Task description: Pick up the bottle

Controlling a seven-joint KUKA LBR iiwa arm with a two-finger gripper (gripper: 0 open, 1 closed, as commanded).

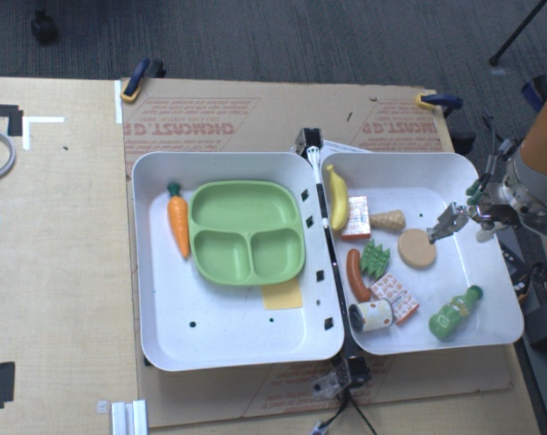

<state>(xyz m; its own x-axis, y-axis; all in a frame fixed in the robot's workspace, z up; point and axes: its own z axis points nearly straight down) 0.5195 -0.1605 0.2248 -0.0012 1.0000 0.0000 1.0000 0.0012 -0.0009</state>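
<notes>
My claw hangs over the right-hand shallow white bin, near its right wall, with my grey arm coming in from the right edge. The tip points left toward the middle of the bin. I cannot tell from this angle how wide it stands, and nothing shows between its tips.

Just beside the tip, to its left and a little lower, lies a round tan disc like a biscuit. Further left sits a small beige cone, and next to that a red-and-white box touching a yellow banana that lies along the bin's left wall. Below these are a spiky green leafy piece, a red sausage, a red-and-white checked packet and a small white can on its side.

The green plastic bottle lies on its side in the lower right corner of the same bin, its cap pointing up and to the right. It is apart from my claw, below it, and touches none of the other pieces.

The left-hand white bin holds a light green divided tray, an orange carrot with a green top just left of the tray, and a flat yellow square tucked under the tray's lower edge. Both bins rest on brown cardboard.
</notes>
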